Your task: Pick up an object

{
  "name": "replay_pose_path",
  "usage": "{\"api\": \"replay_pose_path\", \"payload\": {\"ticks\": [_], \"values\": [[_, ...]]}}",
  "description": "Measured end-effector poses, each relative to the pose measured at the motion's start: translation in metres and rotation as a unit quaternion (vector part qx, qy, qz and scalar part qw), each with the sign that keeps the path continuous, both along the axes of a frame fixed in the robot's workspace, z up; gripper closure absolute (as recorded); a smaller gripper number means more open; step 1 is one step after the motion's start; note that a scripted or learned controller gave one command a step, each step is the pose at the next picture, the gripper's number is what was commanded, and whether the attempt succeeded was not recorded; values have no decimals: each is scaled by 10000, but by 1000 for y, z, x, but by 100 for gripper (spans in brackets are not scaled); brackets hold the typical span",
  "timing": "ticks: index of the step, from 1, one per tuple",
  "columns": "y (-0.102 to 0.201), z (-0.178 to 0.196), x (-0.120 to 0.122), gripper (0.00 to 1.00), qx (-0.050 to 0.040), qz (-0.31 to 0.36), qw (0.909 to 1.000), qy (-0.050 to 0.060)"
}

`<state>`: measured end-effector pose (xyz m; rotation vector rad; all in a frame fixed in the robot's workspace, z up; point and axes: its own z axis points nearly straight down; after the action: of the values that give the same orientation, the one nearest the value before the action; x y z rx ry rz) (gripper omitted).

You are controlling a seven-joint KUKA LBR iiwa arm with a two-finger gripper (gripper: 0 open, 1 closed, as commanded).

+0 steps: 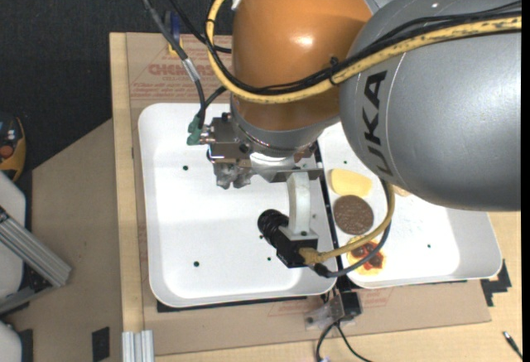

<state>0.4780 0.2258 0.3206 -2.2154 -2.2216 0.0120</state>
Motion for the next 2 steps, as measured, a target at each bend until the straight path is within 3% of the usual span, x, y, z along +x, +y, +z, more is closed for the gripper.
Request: {"api": "replay_pose_path", "payload": {"ticks": [1,2], "values": [[-1,177,2,100,62,-3,9999,-138],[-21,35,0,100,-19,-31,10000,24]]}}
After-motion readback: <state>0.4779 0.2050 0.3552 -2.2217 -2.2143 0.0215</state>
